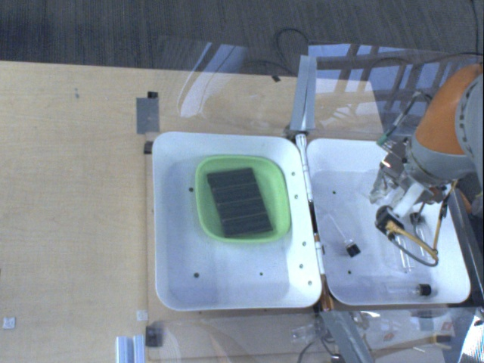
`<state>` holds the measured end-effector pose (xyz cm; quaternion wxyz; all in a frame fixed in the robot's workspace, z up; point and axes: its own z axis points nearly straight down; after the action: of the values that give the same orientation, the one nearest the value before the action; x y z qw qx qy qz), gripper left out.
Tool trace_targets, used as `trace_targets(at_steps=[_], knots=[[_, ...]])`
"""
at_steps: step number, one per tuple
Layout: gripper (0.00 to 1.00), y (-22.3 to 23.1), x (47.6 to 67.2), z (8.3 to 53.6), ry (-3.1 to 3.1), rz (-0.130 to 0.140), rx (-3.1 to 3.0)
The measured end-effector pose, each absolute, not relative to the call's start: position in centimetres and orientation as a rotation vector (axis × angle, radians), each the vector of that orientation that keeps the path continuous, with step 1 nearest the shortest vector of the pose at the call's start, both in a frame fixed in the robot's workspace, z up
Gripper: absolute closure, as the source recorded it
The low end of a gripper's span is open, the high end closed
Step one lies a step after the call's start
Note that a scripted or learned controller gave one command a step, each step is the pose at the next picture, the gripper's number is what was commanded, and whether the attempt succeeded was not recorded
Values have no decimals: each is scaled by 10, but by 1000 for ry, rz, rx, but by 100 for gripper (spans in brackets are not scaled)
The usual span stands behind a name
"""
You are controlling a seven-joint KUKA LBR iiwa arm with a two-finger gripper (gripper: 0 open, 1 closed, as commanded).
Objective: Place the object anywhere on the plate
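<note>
A green square plate [280, 200] sits in the upper middle of the left bin [174, 278]. A dark grey ribbed rectangular block [239, 202] lies flat on the plate, slightly turned, well inside its rim. My gripper [380, 193] hangs over the right bin [340, 195], near its right half and far from the plate. Nothing shows between its fingers from this angle.
In the right bin lie a thin clear tube with a black end [350, 248] near the middle and another clear tube with a black cap [414, 289] by the front wall. A grey metal post [303, 97] stands behind the seam between the bins.
</note>
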<state>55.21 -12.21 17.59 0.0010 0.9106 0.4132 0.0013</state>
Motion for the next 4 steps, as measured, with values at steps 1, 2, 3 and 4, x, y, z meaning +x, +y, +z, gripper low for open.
trace_targets(at_steps=[1, 2, 3, 4], knots=[[0, -122, 552, 176, 1296, 4, 2859], [0, -187, 528, 239, 1143, 9, 2921], [0, -184, 500, 301, 1044, 10, 2957], [0, -203, 489, 350, 896, 11, 3003]])
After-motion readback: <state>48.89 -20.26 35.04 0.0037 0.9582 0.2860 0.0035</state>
